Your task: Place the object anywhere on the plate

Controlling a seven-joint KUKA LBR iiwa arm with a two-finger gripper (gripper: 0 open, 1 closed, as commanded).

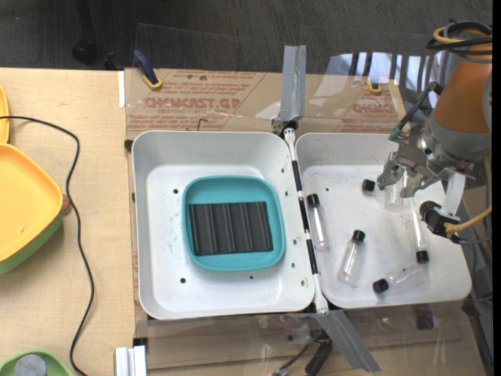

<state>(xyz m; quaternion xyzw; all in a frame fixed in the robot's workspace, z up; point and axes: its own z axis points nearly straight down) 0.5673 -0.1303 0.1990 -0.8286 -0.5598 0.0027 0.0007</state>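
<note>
A teal plate [232, 223] with a dark ribbed centre lies in the left bin [156, 210]. Several clear vials with black caps lie in the right bin [344, 163]: one [317, 221] along its left wall, one [349, 258] near the middle, one [394, 278] at the front, one [419, 237] at the right. Another vial [389, 197], with its cap [368, 185] pointing left, lies just under my gripper [401, 183]. The gripper hangs over the bin's upper right, open, its two fingers spread on either side of that vial's clear body. Nothing is lifted.
The wall between the two bins [301, 210] separates the plate from the vials. A yellow dish [23, 210] and a black cable [78, 210] lie on the wooden table to the left. Cardboard [203, 100] stands behind the bins.
</note>
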